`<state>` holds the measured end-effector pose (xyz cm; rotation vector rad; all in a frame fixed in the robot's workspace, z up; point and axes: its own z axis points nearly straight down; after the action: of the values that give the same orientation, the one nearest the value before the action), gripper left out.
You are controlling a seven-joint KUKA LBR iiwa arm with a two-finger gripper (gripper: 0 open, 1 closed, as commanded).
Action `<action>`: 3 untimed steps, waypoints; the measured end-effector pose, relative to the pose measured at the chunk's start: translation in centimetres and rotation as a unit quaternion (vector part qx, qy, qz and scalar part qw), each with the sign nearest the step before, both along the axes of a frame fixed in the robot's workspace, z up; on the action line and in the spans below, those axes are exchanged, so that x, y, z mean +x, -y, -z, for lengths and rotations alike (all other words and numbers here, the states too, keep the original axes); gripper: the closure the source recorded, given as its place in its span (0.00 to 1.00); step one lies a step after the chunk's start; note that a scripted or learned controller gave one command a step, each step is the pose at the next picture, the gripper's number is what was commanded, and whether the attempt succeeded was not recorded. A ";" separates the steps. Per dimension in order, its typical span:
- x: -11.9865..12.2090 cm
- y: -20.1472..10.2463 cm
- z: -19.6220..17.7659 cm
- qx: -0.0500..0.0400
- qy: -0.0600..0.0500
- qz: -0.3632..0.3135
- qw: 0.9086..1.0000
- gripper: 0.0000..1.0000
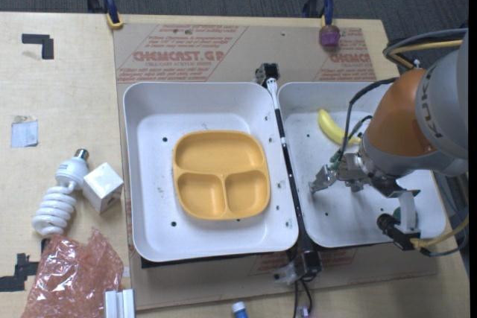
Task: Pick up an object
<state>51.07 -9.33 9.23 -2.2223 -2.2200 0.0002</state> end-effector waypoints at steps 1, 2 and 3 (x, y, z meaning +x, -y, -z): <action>0.1 0.1 -1.0 0.000 0.001 0.000 1.000 1.00; -3.0 -5.4 -10.0 0.000 0.000 -0.001 1.000 1.00; -3.0 -5.4 -10.0 0.000 0.000 -0.001 1.000 0.00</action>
<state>48.10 -3.96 19.23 -2.2206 -2.2236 0.0001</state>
